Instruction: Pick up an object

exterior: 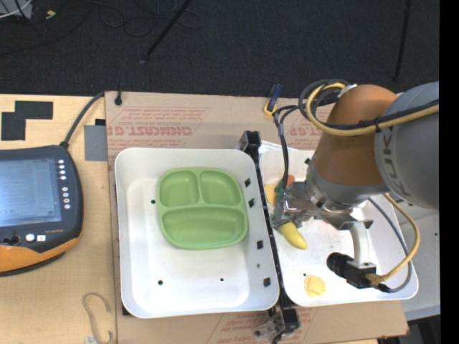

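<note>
Smooth green plastic catches my eye first: a three-compartment plate (202, 208) lying flat in the left bin (136, 264), a shallow glossy white tray. In the right bin (401, 282) I see a yellow banana-shaped toy (292, 235) near the dividing rims, just below the claw (288, 208), and a small lumpy yellow piece (314, 285) further toward the front. I cannot tell how the claw's fingers stand; the arm's orange band hides them. Brown printed cardboard (179, 124) covers the bench, a grey pendant (36, 199) sits left, dark carpet behind.

Robotics lab — KUKA arm (373, 149), teach pendant (32, 203), cabling (129, 13)
</note>
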You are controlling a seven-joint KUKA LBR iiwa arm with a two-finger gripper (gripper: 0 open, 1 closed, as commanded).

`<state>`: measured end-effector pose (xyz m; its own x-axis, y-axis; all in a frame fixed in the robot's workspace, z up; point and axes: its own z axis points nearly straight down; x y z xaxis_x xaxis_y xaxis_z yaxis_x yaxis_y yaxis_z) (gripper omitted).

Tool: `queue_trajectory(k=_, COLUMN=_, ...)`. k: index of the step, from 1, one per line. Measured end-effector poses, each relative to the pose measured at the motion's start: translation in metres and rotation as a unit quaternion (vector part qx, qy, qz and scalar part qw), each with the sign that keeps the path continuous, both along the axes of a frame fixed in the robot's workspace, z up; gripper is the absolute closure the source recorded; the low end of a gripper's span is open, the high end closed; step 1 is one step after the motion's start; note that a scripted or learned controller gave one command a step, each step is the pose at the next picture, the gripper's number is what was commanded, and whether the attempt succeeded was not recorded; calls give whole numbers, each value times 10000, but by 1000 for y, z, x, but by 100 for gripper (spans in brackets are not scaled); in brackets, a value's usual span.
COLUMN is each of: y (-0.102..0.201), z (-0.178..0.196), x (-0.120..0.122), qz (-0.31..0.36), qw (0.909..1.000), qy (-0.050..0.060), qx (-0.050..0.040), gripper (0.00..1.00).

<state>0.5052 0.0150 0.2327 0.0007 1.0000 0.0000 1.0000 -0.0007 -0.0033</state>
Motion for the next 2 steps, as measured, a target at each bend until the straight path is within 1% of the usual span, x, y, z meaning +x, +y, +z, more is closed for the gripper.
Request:
queue_trajectory(k=1, y=-4, z=0, x=-10, qz=-1, qw=10000, qy=9, qx=1, gripper=100)
queue_trajectory(k=2, y=-1, z=2, x=-12, qz=5, qw=10000, qy=5, qx=3, gripper=100)
